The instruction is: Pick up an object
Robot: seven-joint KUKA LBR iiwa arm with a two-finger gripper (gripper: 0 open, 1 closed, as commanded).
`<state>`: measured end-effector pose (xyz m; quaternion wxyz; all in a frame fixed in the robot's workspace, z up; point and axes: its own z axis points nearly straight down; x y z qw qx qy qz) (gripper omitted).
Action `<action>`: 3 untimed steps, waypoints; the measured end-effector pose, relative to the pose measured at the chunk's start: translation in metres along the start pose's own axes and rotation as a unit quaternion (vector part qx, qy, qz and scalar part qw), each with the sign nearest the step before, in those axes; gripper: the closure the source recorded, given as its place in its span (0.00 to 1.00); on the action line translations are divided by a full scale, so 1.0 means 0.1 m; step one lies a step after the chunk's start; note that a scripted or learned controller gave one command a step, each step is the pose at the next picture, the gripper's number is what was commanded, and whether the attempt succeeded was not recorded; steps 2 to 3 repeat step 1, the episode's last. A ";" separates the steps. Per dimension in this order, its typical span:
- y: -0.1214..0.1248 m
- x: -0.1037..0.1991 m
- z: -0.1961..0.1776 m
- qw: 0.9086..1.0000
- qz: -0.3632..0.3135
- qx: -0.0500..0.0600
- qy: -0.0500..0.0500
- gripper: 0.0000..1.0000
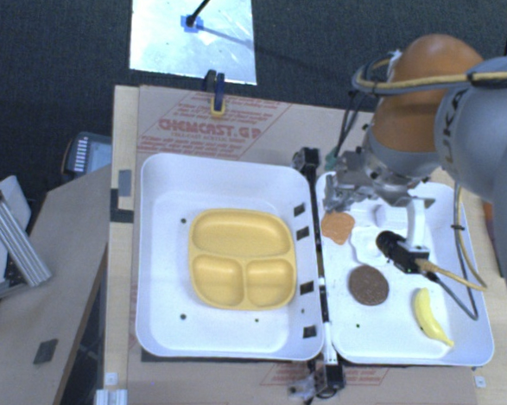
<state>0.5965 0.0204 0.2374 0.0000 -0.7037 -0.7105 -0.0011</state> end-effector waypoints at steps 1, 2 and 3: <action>0.12 0.51 -0.05 1.000 0.000 -0.001 0.000 1.00; 0.12 0.51 -0.05 1.000 0.000 -0.001 0.000 1.00; 0.12 0.51 -0.05 1.000 0.000 -0.001 0.000 1.00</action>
